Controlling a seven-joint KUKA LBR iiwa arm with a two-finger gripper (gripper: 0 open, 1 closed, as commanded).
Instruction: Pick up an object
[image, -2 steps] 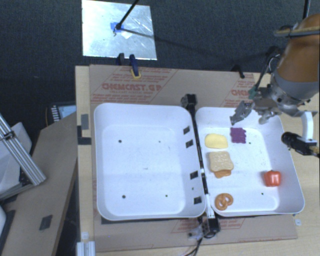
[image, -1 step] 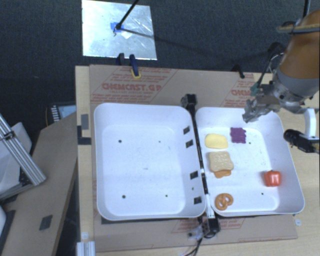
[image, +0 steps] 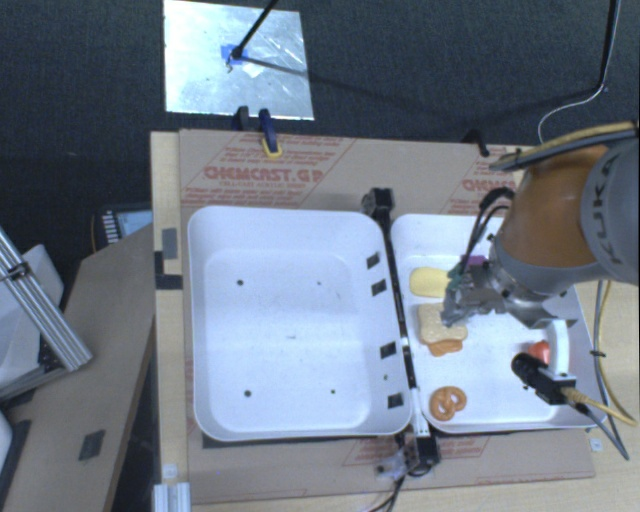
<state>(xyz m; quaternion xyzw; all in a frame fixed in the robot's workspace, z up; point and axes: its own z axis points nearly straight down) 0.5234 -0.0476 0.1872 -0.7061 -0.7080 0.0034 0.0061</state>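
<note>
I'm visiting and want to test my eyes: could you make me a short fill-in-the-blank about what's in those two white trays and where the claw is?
1. The pretzel lies in the ____ bin as the camera sees it.
2. The claw hangs over the ____ bin.
3. The lemon-like piece beside the claw is ____ in colour.
4. The arm reaches in from the view's ____ side.

Missing words: right; right; yellow; right

Grey KUKA arm (image: 560, 235) with broad orange band and dark lettering on its casing, black cables looping along the wrist, small purple fitting beside the dark metal end effector (image: 455, 305).
</note>
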